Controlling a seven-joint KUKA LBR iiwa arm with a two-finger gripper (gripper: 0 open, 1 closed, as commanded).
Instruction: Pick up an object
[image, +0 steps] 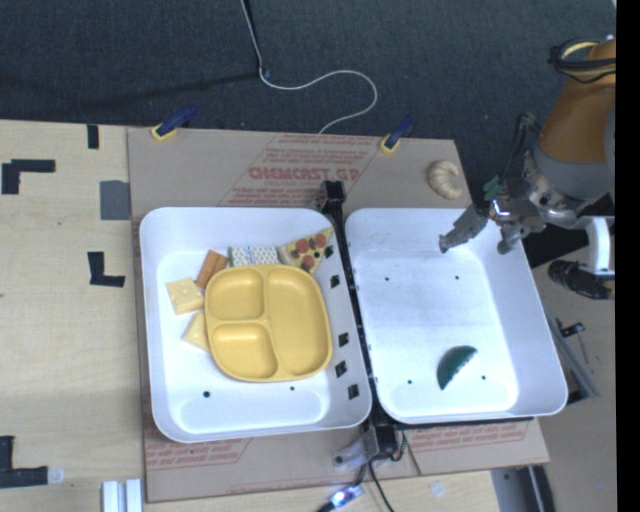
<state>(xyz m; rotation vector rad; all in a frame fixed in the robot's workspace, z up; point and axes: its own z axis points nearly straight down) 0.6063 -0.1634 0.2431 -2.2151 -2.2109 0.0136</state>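
A small dark green object (456, 365) lies near the front of the right bin (400, 300). The left bin (165, 300) holds a yellow divided plate (267, 322), with a pizza-slice toy (310, 248), an orange piece (211, 266) and pale yellow cracker pieces (184, 296) around its far and left sides. My gripper (480, 230) hangs over the right bin's far right corner, open, with nothing between its two spread fingers. It is well behind the green object.
A beige lump (448, 178) sits on the cardboard behind the right bin. Blue-and-yellow clamps (173, 123) hold the cardboard's far edge. A white cable (300, 75) loops across the dark floor behind. The black divider (345, 300) runs between the bins.
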